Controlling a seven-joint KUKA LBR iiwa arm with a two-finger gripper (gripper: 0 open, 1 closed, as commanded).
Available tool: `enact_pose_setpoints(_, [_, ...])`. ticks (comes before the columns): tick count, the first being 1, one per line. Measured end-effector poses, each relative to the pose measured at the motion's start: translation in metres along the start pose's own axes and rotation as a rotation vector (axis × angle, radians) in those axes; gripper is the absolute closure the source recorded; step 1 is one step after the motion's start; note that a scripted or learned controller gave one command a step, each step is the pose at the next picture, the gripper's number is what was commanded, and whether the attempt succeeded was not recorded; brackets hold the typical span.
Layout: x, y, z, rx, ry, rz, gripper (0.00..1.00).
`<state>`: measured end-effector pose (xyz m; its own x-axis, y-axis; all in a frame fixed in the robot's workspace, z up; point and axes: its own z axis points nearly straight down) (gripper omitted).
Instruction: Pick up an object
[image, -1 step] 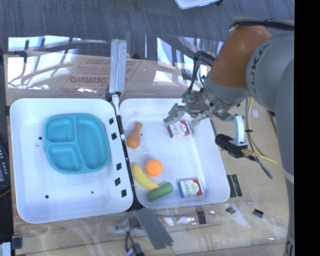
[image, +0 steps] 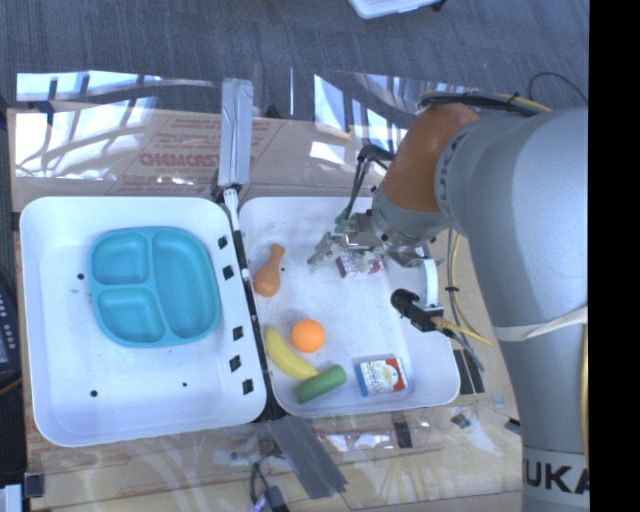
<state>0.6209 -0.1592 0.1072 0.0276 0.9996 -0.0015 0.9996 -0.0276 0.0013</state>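
Note:
The right bin (image: 425, 385) holds several toy foods. A tan drumstick (image: 268, 272) lies near the bin's left wall. An orange (image: 308, 335) sits mid-bin, with a yellow banana (image: 287, 355) and a green cucumber (image: 320, 384) below it. A small blue-and-white carton (image: 380, 375) lies at the front. My gripper (image: 347, 256) hangs low over the upper middle of this bin, right of the drumstick. A small red-and-white item (image: 354, 266) shows just under the gripper; whether it is held cannot be judged.
The left bin (image: 60, 400) carries a blue divided plate (image: 155, 283). A black hinged divider (image: 240, 300) runs between the bins. The grey arm (image: 520, 230) covers the right side, with a black cable fitting (image: 418, 310) over the right bin's edge.

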Motion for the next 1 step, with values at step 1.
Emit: enact_pose_setpoints(1, [0.0031, -0.0760, 0.0156, 0.005, 0.004, -0.351, 0.00])
